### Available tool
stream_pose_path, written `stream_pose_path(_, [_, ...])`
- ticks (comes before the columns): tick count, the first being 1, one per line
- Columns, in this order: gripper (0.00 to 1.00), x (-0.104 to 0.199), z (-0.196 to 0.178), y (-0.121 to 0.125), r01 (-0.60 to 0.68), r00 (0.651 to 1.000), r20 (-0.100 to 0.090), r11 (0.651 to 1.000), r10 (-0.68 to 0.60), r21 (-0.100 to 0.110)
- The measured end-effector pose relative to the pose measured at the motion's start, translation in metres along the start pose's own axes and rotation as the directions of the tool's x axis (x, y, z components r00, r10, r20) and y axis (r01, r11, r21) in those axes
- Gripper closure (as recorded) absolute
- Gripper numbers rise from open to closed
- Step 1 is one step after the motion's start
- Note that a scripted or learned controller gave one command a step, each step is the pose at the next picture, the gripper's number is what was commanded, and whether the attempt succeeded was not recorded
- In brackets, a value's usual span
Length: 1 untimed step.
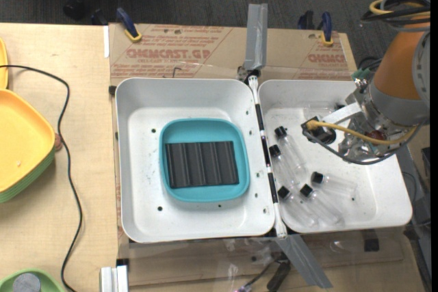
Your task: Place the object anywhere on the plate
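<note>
A teal plate (pixel 203 162) with a dark grey ridged middle lies in the left bin (pixel 133 147). Several clear plastic tubes with black caps (pixel 295 164) are scattered across the right bin (pixel 390 202), mostly in its left and middle parts. My gripper (pixel 357 141) hangs low over the right bin's upper right area, to the right of the tubes and a little apart from them. The wrist and cables hide its tips, and I see no tube in it.
A metal divider (pixel 263 147) runs between the two bins. Brown cardboard (pixel 178 50) held by clamps stands behind them. A yellow dish (pixel 20 147) and a black cable (pixel 68 167) lie on the wooden bench at the left.
</note>
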State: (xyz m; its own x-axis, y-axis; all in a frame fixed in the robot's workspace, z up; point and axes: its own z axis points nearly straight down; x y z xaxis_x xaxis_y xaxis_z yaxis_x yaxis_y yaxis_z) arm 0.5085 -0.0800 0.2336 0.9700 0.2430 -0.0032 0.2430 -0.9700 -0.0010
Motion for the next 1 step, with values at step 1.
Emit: stream_pose_path(1, [0.0,0.0,0.0,0.0,0.0,1.0,0.0,1.0,0.0,0.0])
